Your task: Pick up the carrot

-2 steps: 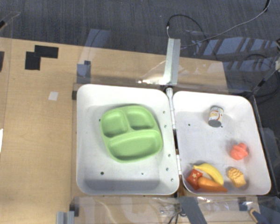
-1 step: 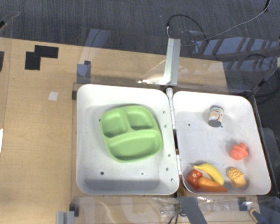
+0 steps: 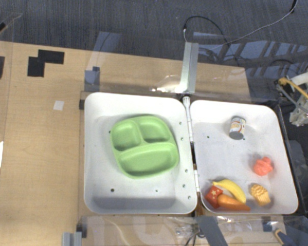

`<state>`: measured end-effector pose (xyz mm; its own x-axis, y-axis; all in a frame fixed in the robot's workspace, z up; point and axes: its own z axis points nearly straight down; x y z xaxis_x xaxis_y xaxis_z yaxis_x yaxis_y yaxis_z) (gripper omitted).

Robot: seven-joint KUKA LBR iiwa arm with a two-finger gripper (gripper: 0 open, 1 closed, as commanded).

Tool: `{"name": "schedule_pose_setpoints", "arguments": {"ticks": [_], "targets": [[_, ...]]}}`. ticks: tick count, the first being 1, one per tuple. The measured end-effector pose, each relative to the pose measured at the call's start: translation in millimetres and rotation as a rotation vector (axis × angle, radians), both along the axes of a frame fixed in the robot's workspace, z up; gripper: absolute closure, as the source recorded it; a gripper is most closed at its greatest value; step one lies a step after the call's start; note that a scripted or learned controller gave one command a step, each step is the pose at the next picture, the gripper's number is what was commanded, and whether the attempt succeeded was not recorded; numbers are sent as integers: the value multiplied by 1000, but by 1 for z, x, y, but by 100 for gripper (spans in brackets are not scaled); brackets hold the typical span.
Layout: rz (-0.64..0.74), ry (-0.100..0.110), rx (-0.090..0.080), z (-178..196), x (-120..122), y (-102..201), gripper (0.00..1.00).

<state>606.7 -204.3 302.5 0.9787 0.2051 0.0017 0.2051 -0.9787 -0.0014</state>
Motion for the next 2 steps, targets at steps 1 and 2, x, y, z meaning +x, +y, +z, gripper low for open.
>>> {"name": "schedule_pose_setpoints", "arguments": {"ticks": [1,2], "targets": [[4,-3,1,12,1,1,100],[8,-6,3,23,3,2,100]]}}
